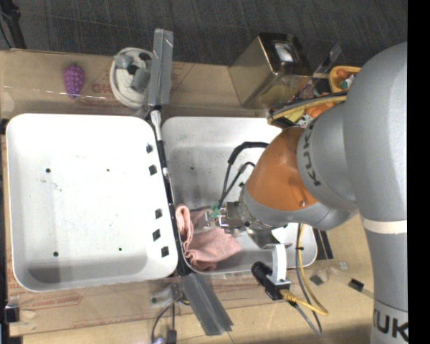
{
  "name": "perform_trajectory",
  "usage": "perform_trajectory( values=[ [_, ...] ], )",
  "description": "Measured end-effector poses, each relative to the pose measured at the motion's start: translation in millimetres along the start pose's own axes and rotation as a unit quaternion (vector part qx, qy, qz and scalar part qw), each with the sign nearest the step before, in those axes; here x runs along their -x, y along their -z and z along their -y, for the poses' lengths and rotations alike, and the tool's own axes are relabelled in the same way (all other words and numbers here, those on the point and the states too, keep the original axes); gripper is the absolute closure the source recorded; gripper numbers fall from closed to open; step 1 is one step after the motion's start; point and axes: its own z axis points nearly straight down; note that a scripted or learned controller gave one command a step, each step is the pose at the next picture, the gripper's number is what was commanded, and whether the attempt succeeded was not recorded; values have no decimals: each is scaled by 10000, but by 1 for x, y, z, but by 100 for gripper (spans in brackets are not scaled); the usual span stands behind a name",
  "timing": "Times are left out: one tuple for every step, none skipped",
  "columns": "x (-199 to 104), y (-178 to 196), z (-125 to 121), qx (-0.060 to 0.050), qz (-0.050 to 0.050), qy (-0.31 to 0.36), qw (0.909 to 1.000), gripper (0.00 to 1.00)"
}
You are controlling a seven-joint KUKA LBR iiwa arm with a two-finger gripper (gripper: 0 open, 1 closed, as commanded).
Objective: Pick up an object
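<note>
Cloth, pink and crumpled, lay in the right bin at about 7 o'clock, jammed against the divider wall with one fold riding up the rim toward the left bin. It looked like the only likely pick target. The tool sat low in the bin at the cloth's 1 o'clock edge, touching or just beside it; I couldn't tell whether it was wide, narrow or holding anything, since the wrist and orange band covered the business end.

Risks as I judged them:
- Contact seemed to be at the cloth's edge, not its bulk, so a close there could catch one thin fold and slip on lift.
- Cloth was tucked into the corner by the divider; a descent nearer the wall could hit the rim or the black clips along it.
- The fold draped over the divider might drag and pull the fabric free on the way up.
- Loose cables ran off the wrist at 12 o'clock and might snag on a fast retract.

Purple object and white roll sat on the counter at 11 o'clock, well apart and out of the way.
</note>
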Motion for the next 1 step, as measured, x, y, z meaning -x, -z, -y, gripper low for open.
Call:
perform_trajectory(
  values=[
    [0, 9, -1, -6, 4, 29, 10000, 100]
  ],
)
